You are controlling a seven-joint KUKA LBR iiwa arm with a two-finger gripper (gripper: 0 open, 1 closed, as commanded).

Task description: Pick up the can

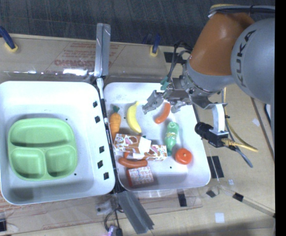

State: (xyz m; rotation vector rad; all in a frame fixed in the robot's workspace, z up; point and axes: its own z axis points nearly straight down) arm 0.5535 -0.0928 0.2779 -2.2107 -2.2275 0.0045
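The gripper (158, 103) hovers with jaws spread wide, holding nothing, near the right bin's (202, 173) far edge, so it risks grabbing the sausage (162, 113), not the can (140, 176) at the near edge.

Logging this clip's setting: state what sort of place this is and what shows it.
Most likely a robot-manipulation lab bench, not a kitchen. A KUKA arm reaches over two white bins set on a board held by clamps; the right bin holds toy food such as a banana and a carrot.
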